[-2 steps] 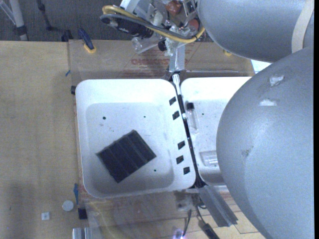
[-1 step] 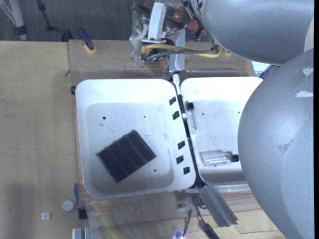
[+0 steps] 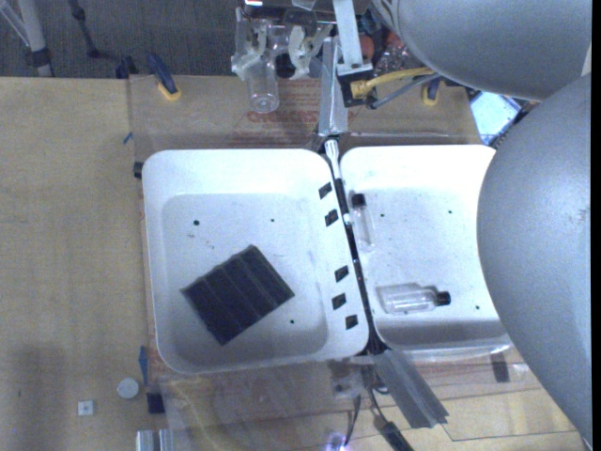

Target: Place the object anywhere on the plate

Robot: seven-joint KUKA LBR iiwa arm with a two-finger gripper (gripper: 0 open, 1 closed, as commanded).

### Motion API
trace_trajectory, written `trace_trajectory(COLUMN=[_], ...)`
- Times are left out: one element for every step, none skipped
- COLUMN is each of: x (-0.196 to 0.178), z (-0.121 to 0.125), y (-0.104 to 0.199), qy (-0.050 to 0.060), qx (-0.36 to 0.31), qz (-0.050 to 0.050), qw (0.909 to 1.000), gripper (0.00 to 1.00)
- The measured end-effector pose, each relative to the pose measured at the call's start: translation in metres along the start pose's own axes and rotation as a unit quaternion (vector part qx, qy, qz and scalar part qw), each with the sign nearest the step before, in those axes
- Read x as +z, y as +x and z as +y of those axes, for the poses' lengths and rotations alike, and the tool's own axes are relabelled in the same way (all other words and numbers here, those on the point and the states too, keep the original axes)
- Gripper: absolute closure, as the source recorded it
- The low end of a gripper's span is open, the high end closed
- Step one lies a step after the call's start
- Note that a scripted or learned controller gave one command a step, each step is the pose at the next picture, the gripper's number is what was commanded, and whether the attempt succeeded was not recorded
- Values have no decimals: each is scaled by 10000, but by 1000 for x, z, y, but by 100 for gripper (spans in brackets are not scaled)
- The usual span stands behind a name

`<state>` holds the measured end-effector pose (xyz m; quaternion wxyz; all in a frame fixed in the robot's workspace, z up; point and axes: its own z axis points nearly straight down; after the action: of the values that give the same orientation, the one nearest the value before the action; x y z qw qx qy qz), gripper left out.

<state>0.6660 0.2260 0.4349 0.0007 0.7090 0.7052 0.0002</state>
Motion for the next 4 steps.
trace_trajectory(x=[-10, 1, -9, 0], z=[0, 0, 0, 1], y=[2, -61, -58, -86], qy=[-5, 34, 29, 22], qx=[-13, 2914, 2893, -1274], qz=[-2, -12, -11, 1], qw=[10000, 9566, 9572, 9918], gripper=[100, 100, 100, 100])
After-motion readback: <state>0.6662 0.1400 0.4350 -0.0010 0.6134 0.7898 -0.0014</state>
